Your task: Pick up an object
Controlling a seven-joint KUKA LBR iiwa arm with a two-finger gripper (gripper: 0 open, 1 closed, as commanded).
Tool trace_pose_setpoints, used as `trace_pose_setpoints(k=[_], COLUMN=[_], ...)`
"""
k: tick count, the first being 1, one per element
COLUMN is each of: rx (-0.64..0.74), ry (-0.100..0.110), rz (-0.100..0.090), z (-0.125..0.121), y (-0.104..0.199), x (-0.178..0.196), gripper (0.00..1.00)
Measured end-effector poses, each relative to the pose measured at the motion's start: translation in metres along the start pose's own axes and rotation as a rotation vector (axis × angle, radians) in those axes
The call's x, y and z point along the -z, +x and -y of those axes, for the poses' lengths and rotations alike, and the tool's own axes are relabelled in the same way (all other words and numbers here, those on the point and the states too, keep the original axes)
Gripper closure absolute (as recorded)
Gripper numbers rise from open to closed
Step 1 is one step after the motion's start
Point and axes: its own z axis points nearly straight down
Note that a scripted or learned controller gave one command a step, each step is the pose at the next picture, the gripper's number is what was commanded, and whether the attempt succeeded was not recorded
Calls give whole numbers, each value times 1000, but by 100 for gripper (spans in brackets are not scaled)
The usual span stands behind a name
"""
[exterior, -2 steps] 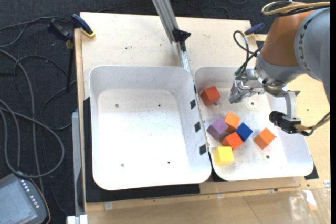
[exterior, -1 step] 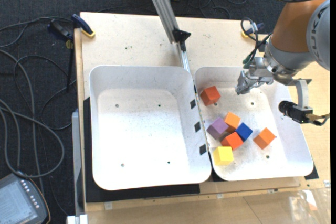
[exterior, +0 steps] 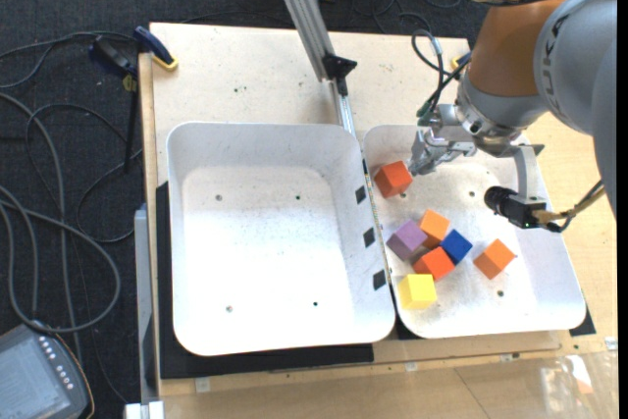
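While the orange-red block (exterior: 393, 179) lies in the right bin (exterior: 549, 294) near its upper left corner, the gripper (exterior: 424, 160) hangs just right of that block with nothing visibly held, how far it is parted I cannot tell, and five more blocks (exterior: 439, 250) cluster below.

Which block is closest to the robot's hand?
The orange-red block sitting alone near the top left of the right bin. The gripper is right beside it, while the purple, blue, yellow and other orange blocks cluster lower down.
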Motion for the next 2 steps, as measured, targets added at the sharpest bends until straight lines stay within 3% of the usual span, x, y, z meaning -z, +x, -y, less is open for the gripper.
trace_pose_setpoints(k=[2], rx=[0], ry=[-2], rz=[-1], z=[-29], y=[115], x=[23], gripper=[100])
